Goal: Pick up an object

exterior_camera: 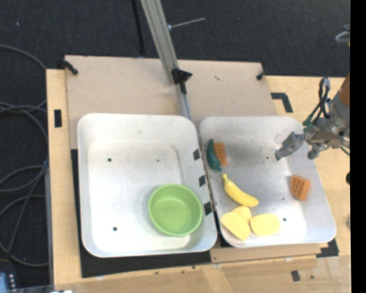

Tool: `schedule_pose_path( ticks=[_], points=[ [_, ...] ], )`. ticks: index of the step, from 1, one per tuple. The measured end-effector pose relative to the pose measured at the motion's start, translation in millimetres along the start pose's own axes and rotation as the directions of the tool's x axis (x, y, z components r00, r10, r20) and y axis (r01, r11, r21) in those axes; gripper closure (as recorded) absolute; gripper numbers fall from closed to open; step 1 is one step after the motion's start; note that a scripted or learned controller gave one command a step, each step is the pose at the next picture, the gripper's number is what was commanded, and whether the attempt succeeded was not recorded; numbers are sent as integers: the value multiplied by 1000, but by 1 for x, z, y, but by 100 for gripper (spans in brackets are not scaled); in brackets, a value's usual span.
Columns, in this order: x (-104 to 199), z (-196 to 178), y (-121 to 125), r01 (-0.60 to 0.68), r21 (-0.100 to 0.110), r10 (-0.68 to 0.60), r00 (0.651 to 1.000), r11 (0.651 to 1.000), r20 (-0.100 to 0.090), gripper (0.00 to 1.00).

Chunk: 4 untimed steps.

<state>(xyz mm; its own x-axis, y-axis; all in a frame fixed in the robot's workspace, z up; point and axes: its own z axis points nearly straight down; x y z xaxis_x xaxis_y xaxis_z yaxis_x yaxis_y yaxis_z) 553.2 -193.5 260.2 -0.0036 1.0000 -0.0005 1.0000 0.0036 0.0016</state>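
My gripper [300, 148] hangs over the upper right part of the right bin [256, 130]. Its two fingers stand apart, open, with nothing between them. Below it lies a small orange block [299, 187], apart from the fingers. A yellow banana [238, 191] lies in the middle of that bin. Two flat yellow pieces [236, 223] [265, 224] rest near the bin's front edge. A teal and orange object [216, 154] sits against the bin's left wall. A green bowl [175, 209] stands in the left bin [110, 139], at its front right.
A slanted aluminium pole [161, 35] rises from the back, between the bins. Cables [12, 163] lie on the dark floor to the left. A brown board [122, 84] lies behind the bins.
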Motion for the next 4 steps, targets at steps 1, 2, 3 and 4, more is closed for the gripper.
schedule_pose_path(
  ticks=[1, 2, 3, 4],
  points=[
    [0, 0, 0, 0, 0, 0, 1000, 1000, 0, 0],
    [-6, 44, 2, -4, 4, 4, 1000, 1000, 1, 0],
    [-5, 87, 5, -7, 5, 7, 1000, 1000, 1, 0],
    [-11, 149, 1, -5, 7, 5, 1000, 1000, 0, 0]
  ],
)
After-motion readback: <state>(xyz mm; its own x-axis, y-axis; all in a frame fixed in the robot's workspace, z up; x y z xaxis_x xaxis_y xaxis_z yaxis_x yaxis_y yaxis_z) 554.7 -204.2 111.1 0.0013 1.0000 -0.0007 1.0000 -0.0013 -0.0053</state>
